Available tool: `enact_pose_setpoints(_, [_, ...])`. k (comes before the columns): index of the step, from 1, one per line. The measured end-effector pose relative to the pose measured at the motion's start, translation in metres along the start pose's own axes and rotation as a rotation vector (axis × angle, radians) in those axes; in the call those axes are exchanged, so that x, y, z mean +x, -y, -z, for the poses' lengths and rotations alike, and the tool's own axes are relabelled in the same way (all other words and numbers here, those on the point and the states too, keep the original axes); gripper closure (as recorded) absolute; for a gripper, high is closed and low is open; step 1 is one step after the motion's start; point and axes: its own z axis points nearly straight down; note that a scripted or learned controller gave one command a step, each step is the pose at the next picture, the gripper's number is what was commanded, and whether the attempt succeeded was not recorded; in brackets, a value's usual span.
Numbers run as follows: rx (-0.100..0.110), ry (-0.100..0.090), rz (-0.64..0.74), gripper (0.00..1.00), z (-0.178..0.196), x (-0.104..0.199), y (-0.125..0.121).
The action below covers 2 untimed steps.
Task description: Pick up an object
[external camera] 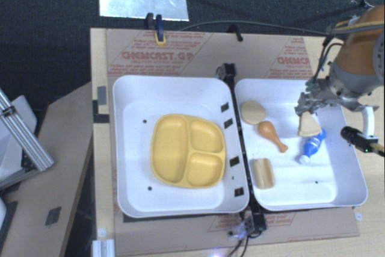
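Left white plastic bin [129, 129]: yellow divided plate [187, 150] inside. Right white plastic bin [346, 180]: round tan bun [253, 111] rear left, orange drumstick [272, 135] before it, tan bread slice [262, 173] nearest, blue-white bottle [311, 146] right.

We see a robotics lab: two white bins [180, 90] clamped onto a table [198, 48] covered in printed cardboard, cables [264, 26] trailing across dark carpet [48, 9], an aluminium extrusion frame [24, 138] at left, a robot arm [358, 54] reaching in.
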Motion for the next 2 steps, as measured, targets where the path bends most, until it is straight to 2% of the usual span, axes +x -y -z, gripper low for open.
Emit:
enact_pose_setpoints(1, [0.0, 0.0, 0.002, 1.0, 0.048, 0.002, -0.01])
enact_pose_setpoints(2, [0.001, 0.0, 0.002, 1.0, 0.094, 0.0, -0.005])
